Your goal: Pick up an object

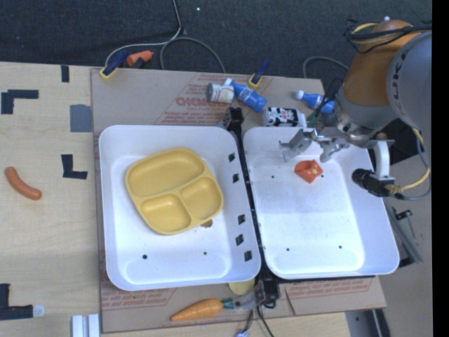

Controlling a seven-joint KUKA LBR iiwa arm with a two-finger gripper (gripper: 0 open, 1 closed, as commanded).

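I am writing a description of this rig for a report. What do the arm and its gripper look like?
The arm is grey with a rounded orange band above the wrist, and dark lettering shows on the grey part. Thin cables, black and yellow, loop around the band and the wrist. The gripper is small, of grey metal, with two slim fingers. A white bracket with a black knob hangs beside the wrist.

Smooth, glossy plastic is being shown by the yellow divided plate (174, 190) and both white bins (112, 209); matt brown cardboard (175, 100) is being seen beneath.
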